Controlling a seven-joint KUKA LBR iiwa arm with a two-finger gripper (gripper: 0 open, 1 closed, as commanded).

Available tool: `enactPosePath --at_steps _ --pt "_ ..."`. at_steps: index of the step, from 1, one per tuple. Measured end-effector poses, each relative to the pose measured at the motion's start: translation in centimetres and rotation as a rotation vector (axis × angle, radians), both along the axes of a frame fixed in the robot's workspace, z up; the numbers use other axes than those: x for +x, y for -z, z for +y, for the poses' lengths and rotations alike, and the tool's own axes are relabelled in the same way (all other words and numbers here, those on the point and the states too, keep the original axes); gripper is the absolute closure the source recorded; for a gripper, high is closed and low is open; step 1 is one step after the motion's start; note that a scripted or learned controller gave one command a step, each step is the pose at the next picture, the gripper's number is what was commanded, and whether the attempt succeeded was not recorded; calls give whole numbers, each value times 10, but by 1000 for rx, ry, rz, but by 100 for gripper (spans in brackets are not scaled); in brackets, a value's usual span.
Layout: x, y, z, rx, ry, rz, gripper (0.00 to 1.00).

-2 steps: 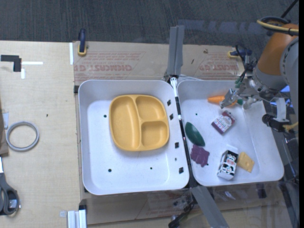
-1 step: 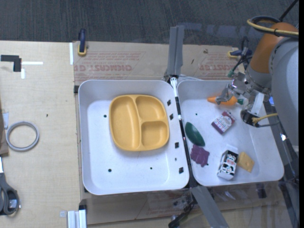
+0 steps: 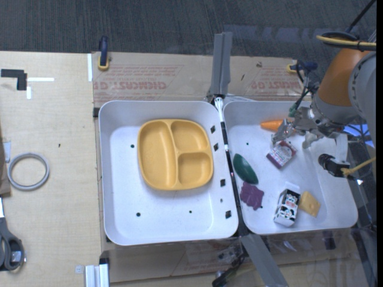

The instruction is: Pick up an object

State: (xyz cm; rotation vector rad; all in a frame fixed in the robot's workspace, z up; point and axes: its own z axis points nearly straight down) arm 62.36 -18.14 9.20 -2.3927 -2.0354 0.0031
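My gripper [image 3: 294, 139] hangs over the upper middle of the right bin [image 3: 335, 220], open, with nothing between its fingers. Just below its left finger [image 3: 279, 138] lies a small maroon-and-white packet [image 3: 281, 155]. An orange carrot [image 3: 271, 124] rests to the gripper's upper left. Lower in the same bin are a dark green piece [image 3: 245, 168], a purple piece [image 3: 252, 195], a cow-patterned milk carton [image 3: 288, 207] and a yellow cheese wedge [image 3: 310, 203].
The left bin [image 3: 119, 208] holds a yellow divided plate [image 3: 175, 154]. On the wooden bench to the left sit a grey tape ring [image 3: 27, 171] and scissors [image 3: 11, 250]. A metal divider [image 3: 221, 64] runs between the bins at the back.
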Motion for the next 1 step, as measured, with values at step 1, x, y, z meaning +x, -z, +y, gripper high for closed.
enactPosePath --at_steps 1 --pt "30 5 -20 6 138 26 0"
